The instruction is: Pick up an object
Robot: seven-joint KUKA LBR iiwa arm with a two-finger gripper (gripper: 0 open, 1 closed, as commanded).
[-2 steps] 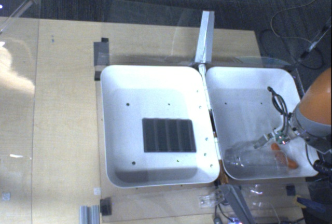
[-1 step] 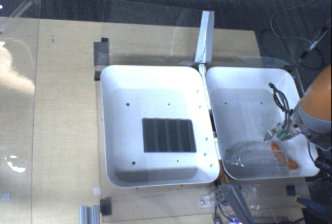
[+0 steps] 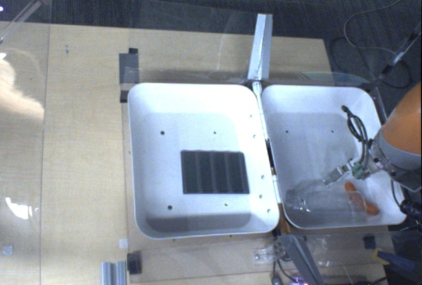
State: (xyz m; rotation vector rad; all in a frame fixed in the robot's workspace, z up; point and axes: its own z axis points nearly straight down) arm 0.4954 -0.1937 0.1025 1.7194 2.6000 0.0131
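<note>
We see two shallow white bins with rounded corners side by side on the pale wooden bench: the left bin carries a dark ribbed rectangular grille near its middle, slightly toward the front edge. In the right bin, a clear, glassy cylindrical object lies on its side along the front edge, with a small orange piece beside it near the front right corner. The hand, slim and metallic, reaches in from the right edge just above the clear object, and we cannot tell whether its fingers are spread or pressed together.
</note>
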